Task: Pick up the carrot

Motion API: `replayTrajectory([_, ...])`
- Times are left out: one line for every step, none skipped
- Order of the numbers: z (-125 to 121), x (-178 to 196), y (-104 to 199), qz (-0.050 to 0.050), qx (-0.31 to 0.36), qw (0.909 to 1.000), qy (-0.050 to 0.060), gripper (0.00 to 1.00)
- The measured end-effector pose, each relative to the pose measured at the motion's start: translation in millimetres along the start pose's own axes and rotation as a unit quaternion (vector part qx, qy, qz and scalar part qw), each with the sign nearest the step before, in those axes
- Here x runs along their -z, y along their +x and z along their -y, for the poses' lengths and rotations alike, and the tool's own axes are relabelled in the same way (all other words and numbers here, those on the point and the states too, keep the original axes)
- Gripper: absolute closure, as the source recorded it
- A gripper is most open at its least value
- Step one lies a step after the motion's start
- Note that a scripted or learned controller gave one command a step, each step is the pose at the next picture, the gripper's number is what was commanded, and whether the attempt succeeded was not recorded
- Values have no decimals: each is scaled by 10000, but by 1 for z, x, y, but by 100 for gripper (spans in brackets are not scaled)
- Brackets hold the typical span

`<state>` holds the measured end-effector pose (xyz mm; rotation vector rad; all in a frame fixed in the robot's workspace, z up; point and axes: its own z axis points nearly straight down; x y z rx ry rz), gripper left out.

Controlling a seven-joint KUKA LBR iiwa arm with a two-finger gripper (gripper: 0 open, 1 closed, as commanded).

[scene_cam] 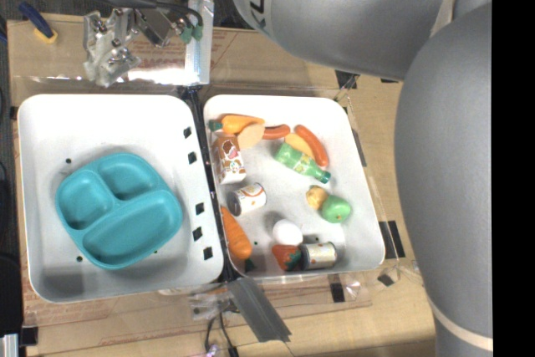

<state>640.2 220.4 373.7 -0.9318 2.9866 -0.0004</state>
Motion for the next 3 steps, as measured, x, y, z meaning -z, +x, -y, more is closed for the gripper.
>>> replayTrajectory([-24, -107, 40, -65, -1245, 9922, -10, 100])
replayTrajectory([-66, -172, 100, -81, -1492, 9888, -13, 100])
replayTrajectory([60, -167, 162, -59, 78, 10000, -11, 100])
